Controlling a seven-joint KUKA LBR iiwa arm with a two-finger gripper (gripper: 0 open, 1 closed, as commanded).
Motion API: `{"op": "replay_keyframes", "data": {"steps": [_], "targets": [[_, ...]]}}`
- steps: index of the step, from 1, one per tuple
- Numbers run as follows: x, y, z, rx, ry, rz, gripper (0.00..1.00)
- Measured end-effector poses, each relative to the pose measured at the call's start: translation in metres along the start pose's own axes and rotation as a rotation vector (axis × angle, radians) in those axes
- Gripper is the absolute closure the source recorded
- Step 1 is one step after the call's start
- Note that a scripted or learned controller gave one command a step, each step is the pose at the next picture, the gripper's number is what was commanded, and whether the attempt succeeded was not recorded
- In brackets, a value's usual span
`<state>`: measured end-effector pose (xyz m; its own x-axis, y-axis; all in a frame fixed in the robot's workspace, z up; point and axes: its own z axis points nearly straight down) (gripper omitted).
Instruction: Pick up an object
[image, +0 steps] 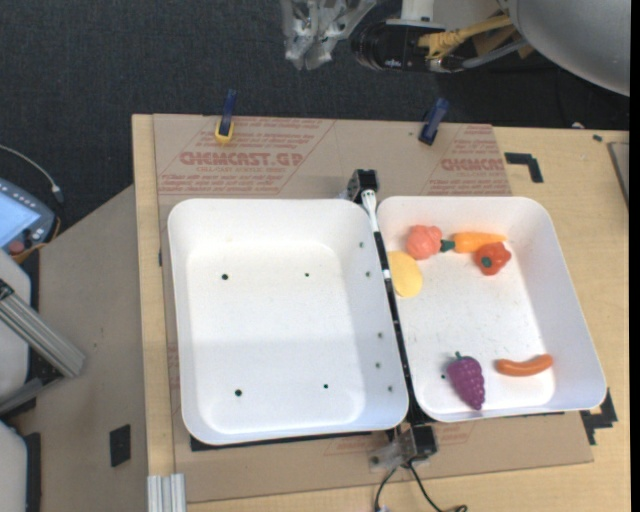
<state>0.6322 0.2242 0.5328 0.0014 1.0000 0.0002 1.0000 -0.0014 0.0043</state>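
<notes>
Camera view, read from the left: the left bin (200, 300) sits on the desk (160, 180) with its white floor bare except for a few small dark dots; just beside it, sharing a middle rim, the right bin (570, 300) carries all the toy food. Against that middle rim lies a yellow lemon (406, 273); touching it above is a pink-orange fruit (423, 241); to the right of that, an orange carrot (478, 240) with a red pepper (492, 259) tucked just below its end. Toward the near edge a purple bunch of grapes (466, 380) rests apart from the others; a small sausage (523, 366) lies to its right, near but not touching.

The tool (318, 35) hangs at the top of the view, beyond the desk's far edge, well apart from every item; it is too blurred to tell how it is set, and nothing shows in it.

Judged from this, the pick has not begun; choosing an object, coming down over it, closing and lifting all remain.
</notes>
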Motion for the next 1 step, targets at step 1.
{"op": "replay_keyframes", "data": {"steps": [1], "targets": [[0.0001,0.0277,-0.0016,0.000,0.000,0.000,1.00]]}}
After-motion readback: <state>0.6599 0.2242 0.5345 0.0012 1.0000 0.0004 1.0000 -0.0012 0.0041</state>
